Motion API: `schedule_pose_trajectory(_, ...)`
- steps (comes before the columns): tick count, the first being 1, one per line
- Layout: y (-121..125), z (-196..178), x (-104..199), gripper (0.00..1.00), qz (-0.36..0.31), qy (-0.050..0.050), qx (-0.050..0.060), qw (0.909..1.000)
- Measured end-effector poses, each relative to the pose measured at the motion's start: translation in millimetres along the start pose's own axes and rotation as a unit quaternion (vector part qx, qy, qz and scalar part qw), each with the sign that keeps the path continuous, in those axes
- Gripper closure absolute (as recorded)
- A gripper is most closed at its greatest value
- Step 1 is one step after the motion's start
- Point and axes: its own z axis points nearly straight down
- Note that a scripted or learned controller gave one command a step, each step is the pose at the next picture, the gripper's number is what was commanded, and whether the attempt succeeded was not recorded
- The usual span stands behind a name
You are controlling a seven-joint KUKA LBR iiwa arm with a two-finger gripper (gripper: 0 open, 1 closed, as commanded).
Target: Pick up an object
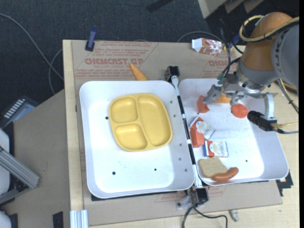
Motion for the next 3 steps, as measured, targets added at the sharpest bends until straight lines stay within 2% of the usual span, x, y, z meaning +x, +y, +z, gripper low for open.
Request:
schedule_pose_trajectory(1,35.1,47.7,4.3,0.00,0.000,-0.001,-0.003,1.0000)
schedule_pose_trajectory(2,40.3,54.6,11.7,0.00,0.001,0.000,0.000,1.0000)
schedule_pose_trajectory(3,39.3,49.1,11.6,1.00,0.000,-0.001,-0.001,1.0000)
